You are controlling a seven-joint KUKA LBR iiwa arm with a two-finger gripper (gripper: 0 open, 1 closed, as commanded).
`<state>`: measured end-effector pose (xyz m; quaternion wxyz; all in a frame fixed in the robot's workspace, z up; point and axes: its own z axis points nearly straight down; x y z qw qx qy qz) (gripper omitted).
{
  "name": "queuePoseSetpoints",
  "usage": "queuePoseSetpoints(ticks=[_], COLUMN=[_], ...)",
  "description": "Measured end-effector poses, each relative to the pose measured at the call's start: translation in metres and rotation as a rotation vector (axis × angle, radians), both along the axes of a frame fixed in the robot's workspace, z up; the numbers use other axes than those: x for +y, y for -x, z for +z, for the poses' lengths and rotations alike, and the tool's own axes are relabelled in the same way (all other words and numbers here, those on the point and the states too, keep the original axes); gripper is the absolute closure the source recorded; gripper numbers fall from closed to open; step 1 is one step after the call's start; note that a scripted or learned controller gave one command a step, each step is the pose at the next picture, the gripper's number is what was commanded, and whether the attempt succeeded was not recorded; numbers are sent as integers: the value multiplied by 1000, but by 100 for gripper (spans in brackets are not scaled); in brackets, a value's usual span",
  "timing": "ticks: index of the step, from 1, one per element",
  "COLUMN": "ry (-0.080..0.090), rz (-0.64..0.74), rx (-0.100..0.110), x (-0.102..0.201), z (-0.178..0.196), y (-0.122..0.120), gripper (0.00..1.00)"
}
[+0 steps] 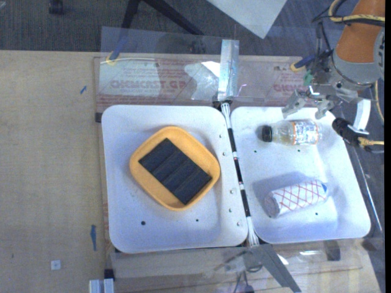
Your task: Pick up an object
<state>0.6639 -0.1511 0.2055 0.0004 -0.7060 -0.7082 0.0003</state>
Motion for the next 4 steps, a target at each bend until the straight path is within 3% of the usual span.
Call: queuePoseSetpoints(ticks=[1,2,3,4], ry=[3,1,0,12], rz=[100,153,203,122], rx=[-6,-6,-7,-31], x=[-29,-28,-44,-73], z=[-100,-118,-118,-67], y=[7,64,137,174], gripper=[0,0,0,0])
